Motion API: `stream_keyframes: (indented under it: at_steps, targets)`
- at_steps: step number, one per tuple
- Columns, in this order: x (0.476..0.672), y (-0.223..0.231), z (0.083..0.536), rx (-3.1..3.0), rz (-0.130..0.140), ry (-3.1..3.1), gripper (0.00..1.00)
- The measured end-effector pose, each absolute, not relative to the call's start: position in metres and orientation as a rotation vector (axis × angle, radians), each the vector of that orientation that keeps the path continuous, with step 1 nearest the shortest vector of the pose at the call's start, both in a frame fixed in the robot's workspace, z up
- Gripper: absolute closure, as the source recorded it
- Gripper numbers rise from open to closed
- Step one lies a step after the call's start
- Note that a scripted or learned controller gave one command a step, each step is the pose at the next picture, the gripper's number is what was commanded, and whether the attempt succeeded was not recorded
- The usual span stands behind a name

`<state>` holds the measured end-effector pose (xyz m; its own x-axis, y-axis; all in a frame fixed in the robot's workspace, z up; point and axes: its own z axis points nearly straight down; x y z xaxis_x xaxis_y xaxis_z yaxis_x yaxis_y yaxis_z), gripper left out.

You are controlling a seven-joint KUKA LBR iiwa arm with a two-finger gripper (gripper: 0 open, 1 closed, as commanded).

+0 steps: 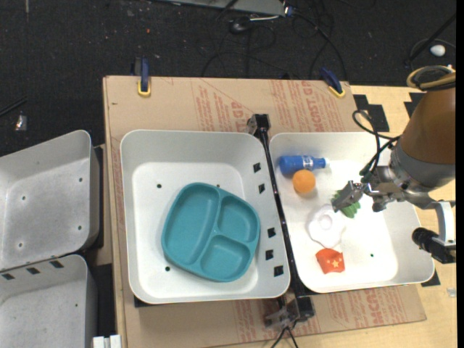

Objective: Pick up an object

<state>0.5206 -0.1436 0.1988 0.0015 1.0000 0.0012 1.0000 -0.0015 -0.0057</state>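
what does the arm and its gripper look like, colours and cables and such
The arm comes in as a fat rounded body, orange-brown on top and grey lower down. Black cables loop beside it. The gripper is a small cluster of dark and metallic grey parts, with black pieces on the wrist behind it.

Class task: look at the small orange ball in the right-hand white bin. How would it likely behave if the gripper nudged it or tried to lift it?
The small orange ball looks round and smooth, so a nudge would probably send it rolling. It lies against the blue bottle, which may block it that way. Its curved sides could slip from two fingers unless gripped centrally.
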Motion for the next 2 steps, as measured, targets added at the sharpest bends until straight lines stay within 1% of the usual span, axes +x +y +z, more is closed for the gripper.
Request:
stream_keyframes:
  at_steps: [1, 2]
  targets:
    - [0.516, -0.145, 0.135, -2.219, 0.006, -2.215, 0.00]
    - [0.515, -0.144, 0.090, -2.222, 0.001, -2.218, 0.00]
